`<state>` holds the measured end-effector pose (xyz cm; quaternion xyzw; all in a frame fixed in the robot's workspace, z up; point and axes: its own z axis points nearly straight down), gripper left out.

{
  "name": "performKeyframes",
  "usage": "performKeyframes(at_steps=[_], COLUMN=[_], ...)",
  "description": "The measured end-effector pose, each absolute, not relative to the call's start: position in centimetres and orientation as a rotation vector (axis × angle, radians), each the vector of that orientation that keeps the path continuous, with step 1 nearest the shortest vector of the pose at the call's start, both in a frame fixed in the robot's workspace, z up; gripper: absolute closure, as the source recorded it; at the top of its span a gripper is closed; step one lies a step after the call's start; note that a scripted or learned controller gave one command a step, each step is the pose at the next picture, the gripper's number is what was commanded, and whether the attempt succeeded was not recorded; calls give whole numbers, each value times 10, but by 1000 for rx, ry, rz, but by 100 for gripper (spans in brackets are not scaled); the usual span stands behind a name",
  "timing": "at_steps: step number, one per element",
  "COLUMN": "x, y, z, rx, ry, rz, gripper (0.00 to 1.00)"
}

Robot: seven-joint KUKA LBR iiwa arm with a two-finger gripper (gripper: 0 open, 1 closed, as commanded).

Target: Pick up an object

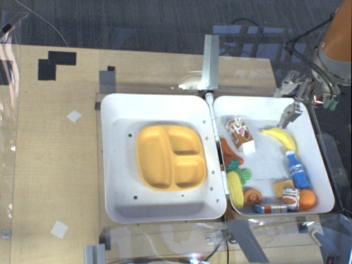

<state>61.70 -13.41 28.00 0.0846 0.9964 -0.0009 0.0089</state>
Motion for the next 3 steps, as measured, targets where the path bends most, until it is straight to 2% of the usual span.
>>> performKeyframes(at_steps=[1, 2, 3], x=[625, 630, 664], y=[-130, -138, -93], z=[139, 105, 107], rx=[472, 1141, 1472], ry=[3115, 2926, 2771], rz=[3, 1, 5], gripper=[0, 0, 0])
